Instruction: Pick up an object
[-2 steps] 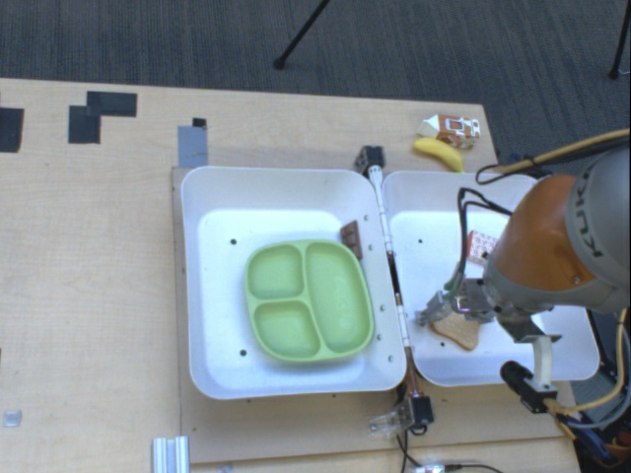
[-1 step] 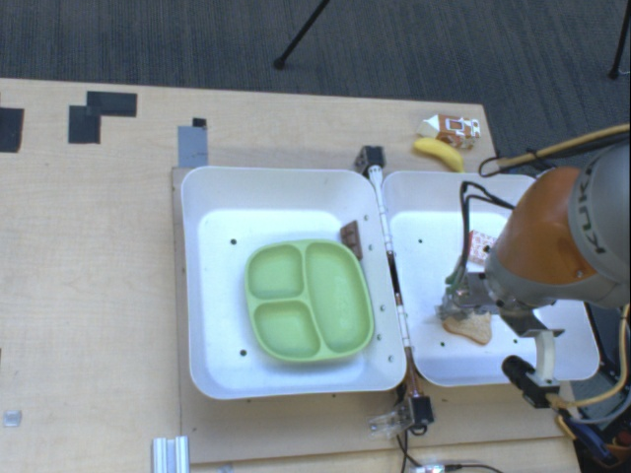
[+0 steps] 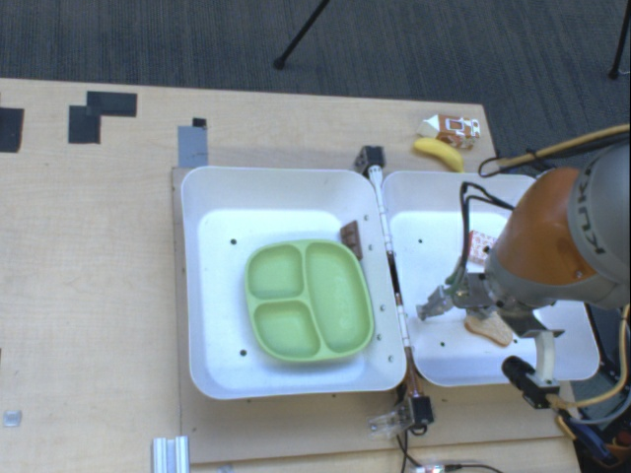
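1. Gripper (image 3: 446, 302) sits low over the floor of the right bin (image 3: 434, 363), at the end of the grey arm (image 3: 552, 239) with its orange band, which reaches in from the right.
2. Whether it is released or clenched I cannot tell; nothing can be seen grasped in it.
3. Just to the right of the gripper a tan, bread-like piece (image 3: 490, 329) lies on the bin floor, partly under the wrist.
4. A small red and white packet (image 3: 480, 246) lies farther back in the same bin, beside the orange band.
5. In the left bin (image 3: 212, 294) a green divided plate (image 3: 309, 302) lies flat, with a small brown thing (image 3: 350, 235) near its upper right corner.
6. Outside the bins, on the wooden bench (image 3: 89, 294), a banana (image 3: 438, 152) lies behind the right bin, touching a small packet (image 3: 454, 126).
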Tool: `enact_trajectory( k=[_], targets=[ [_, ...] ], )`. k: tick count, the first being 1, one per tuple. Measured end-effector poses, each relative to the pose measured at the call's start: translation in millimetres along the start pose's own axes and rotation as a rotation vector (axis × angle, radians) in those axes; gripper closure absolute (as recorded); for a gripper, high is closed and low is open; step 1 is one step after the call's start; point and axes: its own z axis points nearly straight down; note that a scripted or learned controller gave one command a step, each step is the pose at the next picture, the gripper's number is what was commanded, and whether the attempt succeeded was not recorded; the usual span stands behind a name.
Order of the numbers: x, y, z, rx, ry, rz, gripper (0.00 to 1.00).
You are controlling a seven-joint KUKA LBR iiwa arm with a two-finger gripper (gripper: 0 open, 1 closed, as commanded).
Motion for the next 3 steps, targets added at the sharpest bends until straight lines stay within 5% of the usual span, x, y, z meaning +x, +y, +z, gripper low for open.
enact_trajectory(
  k=[1, 2, 3],
  targets=[
    [0.2, 1.8, -10.8, -0.004, 0.000, -0.001, 1.00],
    [61.3, 38.4, -84.9, 0.014, 0.003, -0.001, 1.00],
    [60.7, 38.0, -84.5, 0.015, 0.002, -0.001, 0.00]
  ],
)
